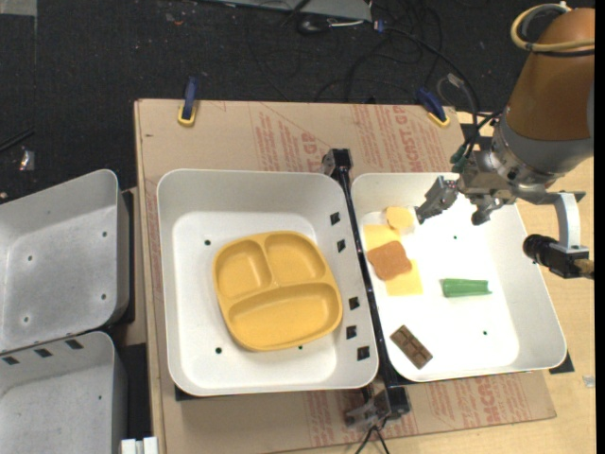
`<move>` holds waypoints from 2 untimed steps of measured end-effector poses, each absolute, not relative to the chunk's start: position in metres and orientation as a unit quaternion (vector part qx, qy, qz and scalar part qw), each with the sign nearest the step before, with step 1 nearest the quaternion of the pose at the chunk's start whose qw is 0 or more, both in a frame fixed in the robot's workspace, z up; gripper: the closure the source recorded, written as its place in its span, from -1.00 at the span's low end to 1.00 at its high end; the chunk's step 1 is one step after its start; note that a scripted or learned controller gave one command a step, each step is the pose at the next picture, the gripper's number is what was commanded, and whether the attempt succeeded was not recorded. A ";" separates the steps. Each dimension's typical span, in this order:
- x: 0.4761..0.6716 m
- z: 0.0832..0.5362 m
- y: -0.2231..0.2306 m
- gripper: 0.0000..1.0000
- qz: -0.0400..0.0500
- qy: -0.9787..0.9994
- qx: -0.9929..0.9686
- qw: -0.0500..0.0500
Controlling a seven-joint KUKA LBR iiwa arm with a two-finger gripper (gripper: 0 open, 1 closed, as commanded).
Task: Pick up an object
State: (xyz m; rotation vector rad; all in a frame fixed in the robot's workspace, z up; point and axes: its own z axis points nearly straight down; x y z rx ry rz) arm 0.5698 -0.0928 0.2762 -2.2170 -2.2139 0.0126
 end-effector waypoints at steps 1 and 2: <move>0.572 0.282 -0.093 -1.00 0.000 -0.707 -0.707 0.000; 0.576 0.236 -0.086 -1.00 0.001 -0.707 -0.707 0.001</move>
